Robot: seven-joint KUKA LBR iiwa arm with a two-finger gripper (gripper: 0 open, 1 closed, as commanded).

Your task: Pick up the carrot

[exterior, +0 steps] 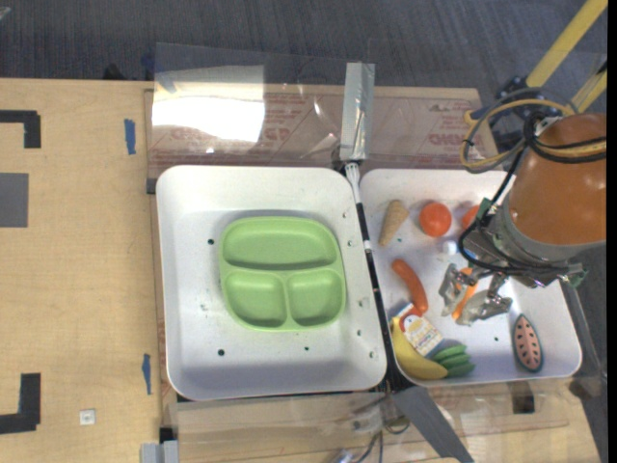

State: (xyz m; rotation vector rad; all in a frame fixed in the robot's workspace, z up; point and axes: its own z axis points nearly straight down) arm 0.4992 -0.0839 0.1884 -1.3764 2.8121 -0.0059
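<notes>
Left bin [183, 287]: white, shallow, holds a green divided plate [282, 270] lying flat near its centre, three compartments, one long across the top and two smaller below. Right bin [564, 350]: touching the left bin along the shared edge. Near its top left, a tan cone [391, 222], tilted. Below it a red-orange sausage [410, 284] lying at a slant. At the bottom left a banana [415, 357] with a small white packet [421, 334] on it and a green pod [453, 359] just beside. An orange-red tomato [435, 219] sits near the top middle. Gripper [469, 297] down in the bin's middle, metal fingers closed around an orange piece, apparently the carrot [468, 297], mostly hidden by the fingers. Watermelon slice [527, 341] near the bottom right. Arm [564, 196] with orange band overhangs the right side.
</notes>
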